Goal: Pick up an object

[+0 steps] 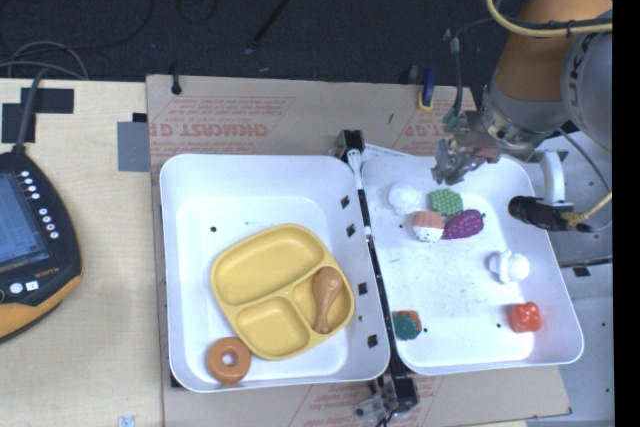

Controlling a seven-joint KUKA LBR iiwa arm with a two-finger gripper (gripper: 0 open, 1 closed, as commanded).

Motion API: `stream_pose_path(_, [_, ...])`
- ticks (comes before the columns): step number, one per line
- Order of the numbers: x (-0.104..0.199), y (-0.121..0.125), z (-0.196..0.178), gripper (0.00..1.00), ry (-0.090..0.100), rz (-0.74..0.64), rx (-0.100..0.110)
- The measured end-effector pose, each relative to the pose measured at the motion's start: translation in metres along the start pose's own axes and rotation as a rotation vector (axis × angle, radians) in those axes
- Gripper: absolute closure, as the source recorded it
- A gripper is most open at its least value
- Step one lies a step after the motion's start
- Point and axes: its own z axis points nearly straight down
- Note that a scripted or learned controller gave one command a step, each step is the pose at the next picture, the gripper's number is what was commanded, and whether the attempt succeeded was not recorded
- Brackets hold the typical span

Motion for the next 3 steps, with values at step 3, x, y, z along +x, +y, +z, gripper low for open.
stream_pose_path(3, [0.098,-0.121,-0.160,1.00,0.000,0.000,0.002])
